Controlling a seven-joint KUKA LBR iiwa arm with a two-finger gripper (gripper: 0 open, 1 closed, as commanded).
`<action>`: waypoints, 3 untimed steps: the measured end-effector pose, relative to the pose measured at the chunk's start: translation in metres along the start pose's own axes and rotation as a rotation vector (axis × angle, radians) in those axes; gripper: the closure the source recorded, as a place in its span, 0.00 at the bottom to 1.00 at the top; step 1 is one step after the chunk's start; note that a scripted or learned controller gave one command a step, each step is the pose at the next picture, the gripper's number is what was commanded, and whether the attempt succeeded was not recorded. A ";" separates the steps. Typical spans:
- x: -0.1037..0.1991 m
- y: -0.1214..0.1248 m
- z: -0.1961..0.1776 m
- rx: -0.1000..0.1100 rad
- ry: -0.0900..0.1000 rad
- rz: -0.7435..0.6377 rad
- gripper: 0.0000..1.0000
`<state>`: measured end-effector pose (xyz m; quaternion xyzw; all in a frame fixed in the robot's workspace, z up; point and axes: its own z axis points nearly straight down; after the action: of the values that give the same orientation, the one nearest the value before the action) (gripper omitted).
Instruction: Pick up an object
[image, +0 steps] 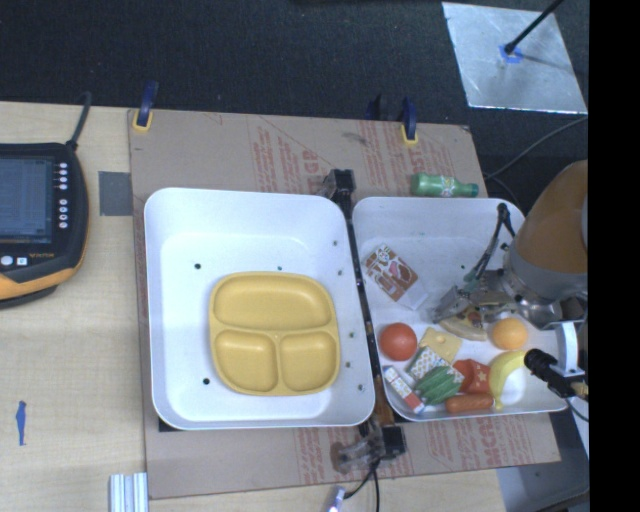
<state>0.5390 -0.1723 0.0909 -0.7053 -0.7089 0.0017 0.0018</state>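
- The gripper (462, 300) is down in the right bin (440, 215), among the toy food; I can't tell how it's set.
- Tomato (398, 341), orange (509, 332) and banana (505, 370) lie nearby.
- A yellow tray (273, 332) sits in the left bin (180, 230).

Left bin (180, 240): we are seeing open floor lying around the yellow tray (273, 332).
Right bin (440, 225): toys are crowding the near half; the far strip is lying open.
Arm (550, 240): blocking the right rim.
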 end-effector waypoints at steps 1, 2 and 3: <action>0.001 0.030 -0.001 -0.002 0.000 0.000 0.00; -0.040 0.097 -0.002 -0.004 0.000 0.001 0.00; 0.001 0.016 -0.011 -0.001 0.000 0.001 0.00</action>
<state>0.5553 -0.1708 0.1013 -0.7055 -0.7087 0.0014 0.0016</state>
